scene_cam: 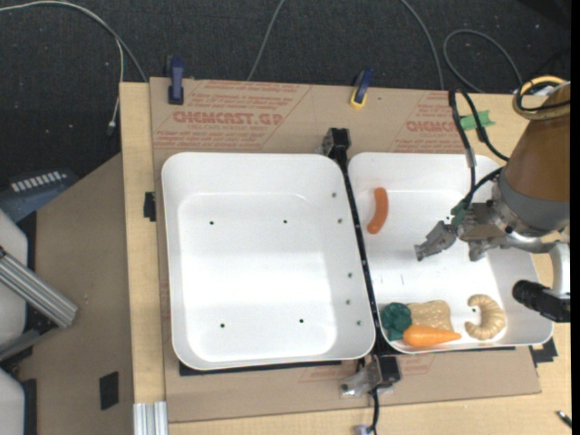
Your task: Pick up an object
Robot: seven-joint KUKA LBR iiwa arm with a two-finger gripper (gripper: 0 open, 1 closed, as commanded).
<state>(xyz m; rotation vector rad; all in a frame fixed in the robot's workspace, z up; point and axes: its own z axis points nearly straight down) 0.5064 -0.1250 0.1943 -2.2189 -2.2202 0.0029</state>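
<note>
In the camera view, two shallow white bins are seen side by side on a cardboard-covered counter [272,107]. The left bin [181,270] is on the viewer's left; the right bin [426,172] lies against it, the two rims touching along a dark divider.

The arm [544,170] is seen reaching in from the right, its orange band above the grey wrist. The gripper [437,243] is held over the middle of the right bin, tilted and pointing toward the left. The jaws appear slightly spread, and nothing is seen between them.

A small orange sausage-shaped piece [379,210] lies near the left wall of the right bin, upright in the picture and well apart from the gripper. Along the near edge of the same bin a cluster of objects is found: a green piece [395,316], a beige lump [430,313] just beside it, an orange carrot [430,337] lying in front of both, and a pale curved croissant-like piece [486,317] a little to the right.

Blue and yellow clamps [176,81] are fixed at the far edge of the cardboard.
</note>
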